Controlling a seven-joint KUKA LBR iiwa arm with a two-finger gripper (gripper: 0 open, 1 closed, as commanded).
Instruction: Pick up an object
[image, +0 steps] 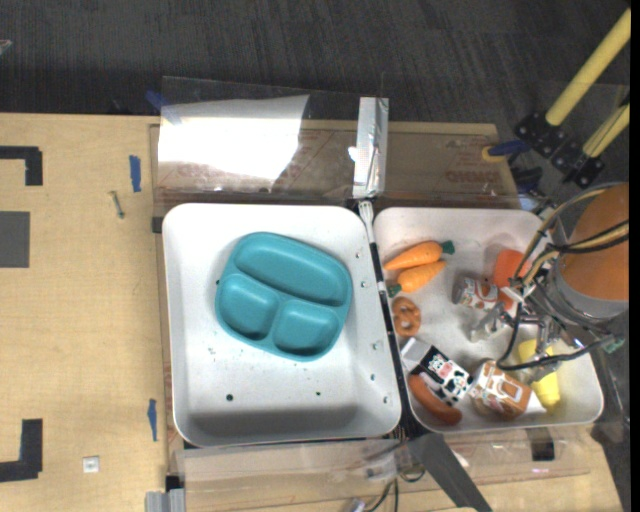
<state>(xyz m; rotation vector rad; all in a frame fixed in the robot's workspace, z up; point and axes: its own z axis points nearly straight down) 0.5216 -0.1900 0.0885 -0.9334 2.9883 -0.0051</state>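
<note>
Small toys crowd the right white plastic bin (450, 222): two orange plastic carrots (415, 264) near its left wall, a brown pretzel-shaped toy (406, 316) below them, a black-and-white spotted block (445, 377) toward the front. The metal two-finger gripper (487, 320) sits low among them, probably lined up for a grab; nothing shows between its tips. The left white bin (200, 380) holds a teal divided plastic tray (284, 293).
</note>
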